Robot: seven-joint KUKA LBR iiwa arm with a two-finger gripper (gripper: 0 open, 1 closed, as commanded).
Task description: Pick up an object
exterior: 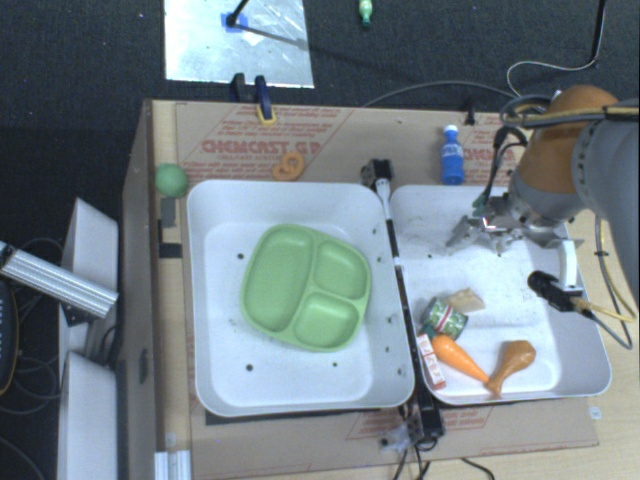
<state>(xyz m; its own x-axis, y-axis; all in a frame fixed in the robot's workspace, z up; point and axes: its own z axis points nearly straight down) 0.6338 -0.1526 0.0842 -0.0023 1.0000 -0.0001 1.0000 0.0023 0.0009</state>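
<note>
Nearest, in the right bin (585,363): a smooth orange carrot (461,358), tapered, beside a tan drumstick-shaped toy (513,359), a small green-labelled can (443,319) and a crumpled beige scrap (464,300). Left bin (215,368) — glossy white plastic — bearing a lime-green compartment tray (305,286). Further back, gripper (487,230) low over bare bin floor, fingers splayed apart, grasping nothing. Beyond, blue bottle (453,155) on printed cardboard (330,138); dark carpet (70,68) behind.

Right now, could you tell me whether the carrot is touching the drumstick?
Touching: the camera view shows the carrot tapering until its narrow tip meets the drumstick at its thin end, with no bin floor showing between them.
</note>
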